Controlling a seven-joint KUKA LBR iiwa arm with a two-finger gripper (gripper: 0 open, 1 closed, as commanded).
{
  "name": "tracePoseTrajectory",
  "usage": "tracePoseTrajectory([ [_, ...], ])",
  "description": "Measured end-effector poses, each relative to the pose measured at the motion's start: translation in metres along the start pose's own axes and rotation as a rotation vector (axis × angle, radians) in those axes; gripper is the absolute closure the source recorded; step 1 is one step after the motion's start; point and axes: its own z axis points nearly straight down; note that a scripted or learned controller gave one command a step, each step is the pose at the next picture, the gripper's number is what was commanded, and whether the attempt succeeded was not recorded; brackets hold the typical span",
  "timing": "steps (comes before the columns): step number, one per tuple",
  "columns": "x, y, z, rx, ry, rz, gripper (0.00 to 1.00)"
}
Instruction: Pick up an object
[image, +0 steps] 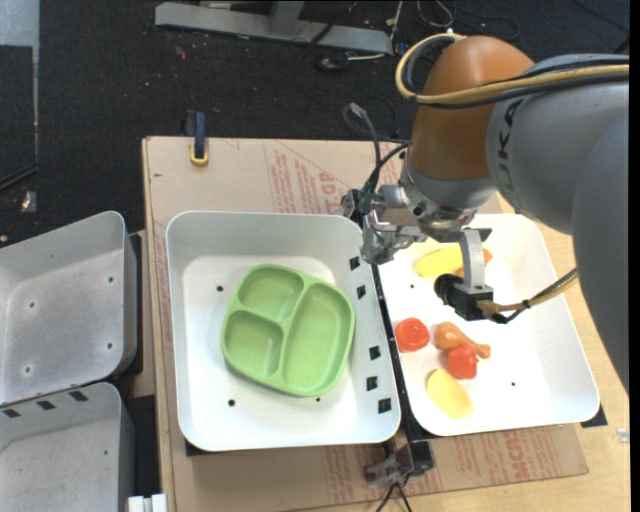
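Cardboard covers the bench (260, 170); my gripper (383, 240) hangs over the rim between the left bin (190, 300) and the right bin (540, 330), and whether it is wide or narrow I cannot tell; the yellow piece (432, 263) lies just beside me in the right bin; I'd centre over it, drop straight, and close across its narrow side.

Counted: two bins; one plate (288, 330); two yellow, the other (449, 393) nearer the front; two reds, a tomato (411, 334) and a smaller red (461, 362); one orange piece (450, 335).

A shallow white plastic bin (200, 400) sits beside a second, matching white bin (540, 370) on the brown cardboard-topped counter (270, 170); a small blue-and-yellow clamp (200, 140) sits at the counter's far edge; a pale grey speckled tray (60, 290) lies to the left.
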Motion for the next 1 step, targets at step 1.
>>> tracePoseTrajectory([
  [1, 0.0496, -0.0145, 0.0032, 0.0, 0.0, -0.001, 1.0],
])
